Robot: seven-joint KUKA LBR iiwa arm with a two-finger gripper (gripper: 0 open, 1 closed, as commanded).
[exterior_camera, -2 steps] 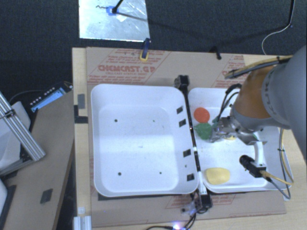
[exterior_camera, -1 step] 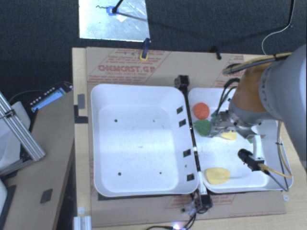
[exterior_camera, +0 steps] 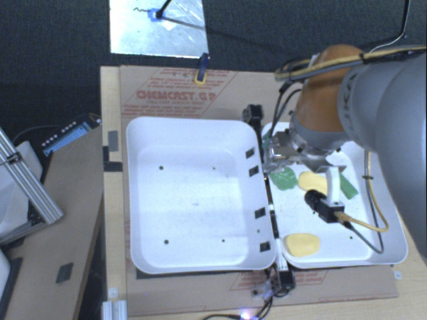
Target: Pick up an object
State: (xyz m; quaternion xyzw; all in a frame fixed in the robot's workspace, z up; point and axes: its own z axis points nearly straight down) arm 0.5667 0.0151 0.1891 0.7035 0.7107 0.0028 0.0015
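The right bin (exterior_camera: 387, 245) holds several small objects. A green piece (exterior_camera: 283, 178) lies near the bin's left wall, with a yellow piece (exterior_camera: 311, 181) just to its right. Another green piece (exterior_camera: 347, 186) sits further right, beside a white strip (exterior_camera: 332, 182). A yellow oval (exterior_camera: 301, 244) rests near the bin's front left corner. My gripper (exterior_camera: 279, 156) hangs low over the left part of this bin, just above the first green piece, and the bulky wrist hides most of it. I see nothing clearly held.
The left white bin (exterior_camera: 143, 139) stands beside the right one, with black clips (exterior_camera: 253, 172) along the shared wall. A black connector with a yellow cable (exterior_camera: 323, 207) trails over the right bin. The grey arm (exterior_camera: 387, 112) covers the bin's back right.
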